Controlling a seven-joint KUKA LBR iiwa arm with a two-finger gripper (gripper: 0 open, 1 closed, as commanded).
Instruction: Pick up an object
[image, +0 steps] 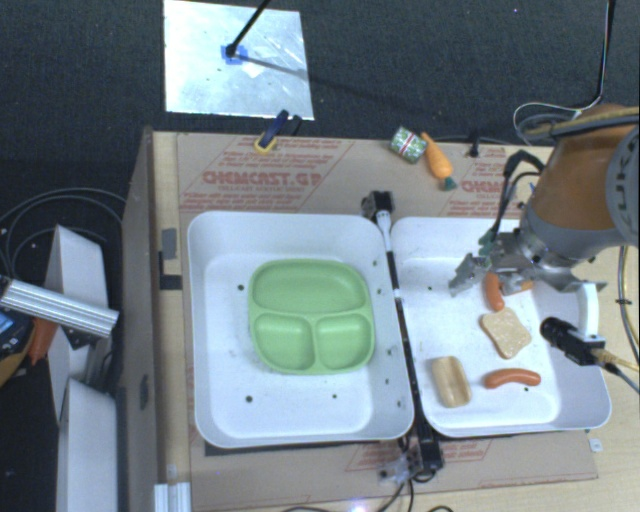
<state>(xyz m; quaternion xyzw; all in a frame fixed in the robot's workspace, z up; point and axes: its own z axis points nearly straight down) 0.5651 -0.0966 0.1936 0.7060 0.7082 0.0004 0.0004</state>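
From my station, the gripper (490, 272) hangs low in the right bin (430, 240), over its far half. Its fingers look spread, one tip out to the left, and an orange sausage (494, 292) lies right at them, its long axis running near-to-far. I can't confirm it sits between the fingers, so I count nothing as held. The bread slice (505, 333) lies just nearer, close enough to get in the way.
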